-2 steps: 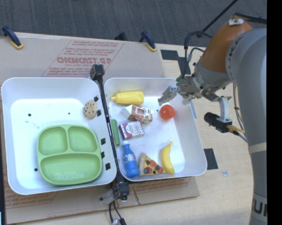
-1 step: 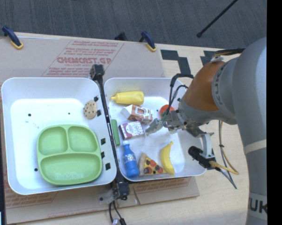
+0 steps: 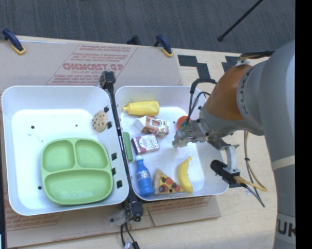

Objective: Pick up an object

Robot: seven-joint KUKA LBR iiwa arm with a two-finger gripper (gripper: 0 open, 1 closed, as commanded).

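Banana [image 3: 185,174] lying in right bin [image 3: 208,187], near front right corner, just below gripper [image 3: 183,139] in camera view; long axis roughly front to back, slightly curved. Jaw state impossible to tell. Nothing visibly held.

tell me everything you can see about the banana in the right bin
The banana is a small yellow toy, smooth like plastic, curved, with a darker tip at its upper end. It lies flat on the floor of the right bin, near the front right corner, just right of the pizza slice. Nothing grips it.
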